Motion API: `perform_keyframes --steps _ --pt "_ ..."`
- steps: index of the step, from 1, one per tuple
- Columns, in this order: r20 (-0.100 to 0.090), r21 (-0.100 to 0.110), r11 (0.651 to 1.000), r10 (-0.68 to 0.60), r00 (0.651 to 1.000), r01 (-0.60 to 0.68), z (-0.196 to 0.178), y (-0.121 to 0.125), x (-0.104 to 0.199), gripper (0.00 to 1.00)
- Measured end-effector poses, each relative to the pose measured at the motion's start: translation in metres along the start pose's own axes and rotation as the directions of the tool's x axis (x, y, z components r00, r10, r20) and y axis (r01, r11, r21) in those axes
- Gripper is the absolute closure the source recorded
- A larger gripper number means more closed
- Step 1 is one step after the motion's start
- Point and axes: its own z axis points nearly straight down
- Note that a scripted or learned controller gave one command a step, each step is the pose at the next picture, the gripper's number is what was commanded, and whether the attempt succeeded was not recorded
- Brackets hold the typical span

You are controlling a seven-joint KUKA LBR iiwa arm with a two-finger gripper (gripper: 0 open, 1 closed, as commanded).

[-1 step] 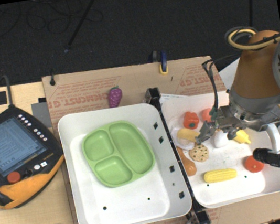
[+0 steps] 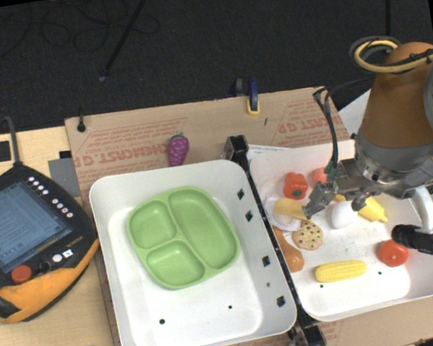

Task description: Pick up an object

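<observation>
The right white bin (image 2: 384, 289) holds several toy foods: a corn cob (image 2: 341, 271), a round cookie (image 2: 308, 235), a red pepper (image 2: 294, 185), a red tomato (image 2: 392, 253), a yellow piece (image 2: 288, 208), a yellow piece (image 2: 373, 211), an orange piece (image 2: 292, 255) by the divider and a white item (image 2: 340, 215). My gripper (image 2: 329, 193) hangs low over the middle of this bin, above the white item and just right of the yellow piece. Nothing shows between its fingers.
The left white bin (image 2: 184, 321) carries a green three-compartment plate (image 2: 183, 237). A purple toy (image 2: 178, 148) lies on the cardboard behind the bins. A teach pendant (image 2: 21, 233) rests at the left. A blue-yellow clamp (image 2: 251, 96) sits at the back edge.
</observation>
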Motion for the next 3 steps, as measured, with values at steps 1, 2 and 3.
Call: perform_keyframes --steps 1,2,3 --pt "0.0 0.004 1.0 0.001 1.0 -0.001 0.054 0.004 -0.008 0.0" --pt "-0.001 0.004 1.0 0.0 1.0 0.0 0.111 0.013 -0.007 0.0" --pt "0.0 0.001 1.0 0.006 1.0 -0.006 0.12 0.012 -0.007 0.0"
